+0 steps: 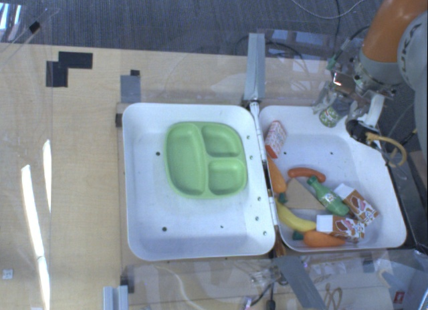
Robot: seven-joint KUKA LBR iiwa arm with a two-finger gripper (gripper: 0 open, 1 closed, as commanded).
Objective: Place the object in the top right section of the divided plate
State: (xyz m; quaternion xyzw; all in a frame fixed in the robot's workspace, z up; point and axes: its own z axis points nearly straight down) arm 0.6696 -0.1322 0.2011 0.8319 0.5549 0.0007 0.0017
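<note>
The green divided plate (180, 162) lies in the left bin (144, 235). Its top right section (221, 139) has nothing in it. My gripper (336, 109) hangs over the back edge of the right bin (381, 168), far to the right of the plate. A small pale green and white object (328, 115) sits between its fingertips, lifted above the bin's rim, and the fingers are shut on it.
In the right bin lie a red and white packet (275, 136), a sausage (306, 173), a green bottle (328, 198), a banana (294, 219), two carrots (276, 179) (323, 238) and a brown carton (359, 208). A metal divider post (254, 68) stands between the bins at the back.
</note>
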